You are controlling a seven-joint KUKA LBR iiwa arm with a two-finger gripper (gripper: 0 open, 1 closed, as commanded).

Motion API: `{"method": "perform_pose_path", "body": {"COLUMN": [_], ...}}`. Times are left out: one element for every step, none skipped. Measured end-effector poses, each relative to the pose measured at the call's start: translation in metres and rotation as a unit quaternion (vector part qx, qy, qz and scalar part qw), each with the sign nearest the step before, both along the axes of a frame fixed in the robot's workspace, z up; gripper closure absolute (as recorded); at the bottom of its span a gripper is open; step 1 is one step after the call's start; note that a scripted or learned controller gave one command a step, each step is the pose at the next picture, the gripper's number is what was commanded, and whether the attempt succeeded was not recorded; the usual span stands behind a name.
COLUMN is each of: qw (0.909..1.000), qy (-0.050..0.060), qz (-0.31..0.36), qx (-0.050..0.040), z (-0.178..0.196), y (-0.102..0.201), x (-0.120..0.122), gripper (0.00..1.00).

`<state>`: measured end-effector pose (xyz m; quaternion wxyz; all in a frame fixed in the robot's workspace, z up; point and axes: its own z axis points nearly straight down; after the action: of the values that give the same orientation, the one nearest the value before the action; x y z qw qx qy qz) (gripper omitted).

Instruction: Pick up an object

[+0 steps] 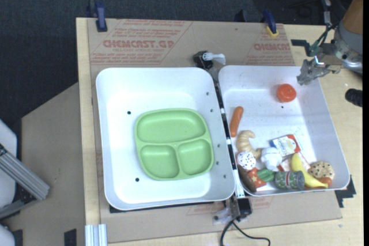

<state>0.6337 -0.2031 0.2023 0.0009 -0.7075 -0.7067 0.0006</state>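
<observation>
Left bin [115, 141]: green divided plate [173, 143], centre-left; right bin [323, 118]: carrot [236, 120], then tomato [286, 93] alone at upper right — toy pile at lower right; gripper [309, 73] at the right bin's upper-right rim, jaw state indiscernible — best descend squarely over the isolated tomato.

We see a green divided plate [173, 143] lying in the left white bin [115, 89]. Both bins sit on a brown board printed with red lettering [138, 40], held by a blue clamp [100, 13] and a yellow-tipped clamp [270, 25].
</observation>
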Motion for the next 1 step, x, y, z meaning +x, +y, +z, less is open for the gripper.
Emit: {"method": "perform_pose_path", "body": {"qw": [1.0], "qy": [0.003], "qz": [0.001], "qx": [0.0015], "z": [-0.0662], "y": [0.0459], "x": [-0.0311], "gripper": [1.0]}}
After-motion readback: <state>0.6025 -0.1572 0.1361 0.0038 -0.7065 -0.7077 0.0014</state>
